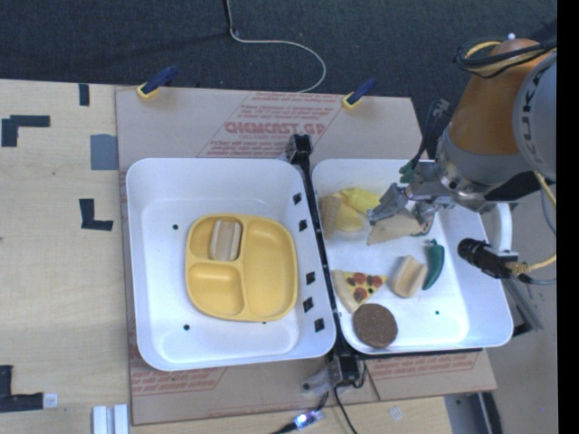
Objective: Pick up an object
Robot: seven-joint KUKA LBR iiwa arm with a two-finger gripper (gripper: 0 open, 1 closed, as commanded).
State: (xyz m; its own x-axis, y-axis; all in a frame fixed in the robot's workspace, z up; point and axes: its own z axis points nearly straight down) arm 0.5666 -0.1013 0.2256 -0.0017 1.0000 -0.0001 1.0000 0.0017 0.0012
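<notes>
A pale wedge [395, 231] is seen in the right bin [452, 333], touching the pincer [398, 208] which is lowered over its upper end — whether the pincer is parted or closed cannot be told, nor whether the wedge is held. Yellow pieces [348, 206] lie just left of it; below are placed a pizza slice [358, 286], a bun [406, 276], a green pepper [433, 265] and a brown disc [374, 325]. In the left bin [154, 242] a yellow tray [258, 274] is set, a bun-like piece [224, 239] in its upper-left compartment. Both bins rest on the worktop [45, 269].
</notes>
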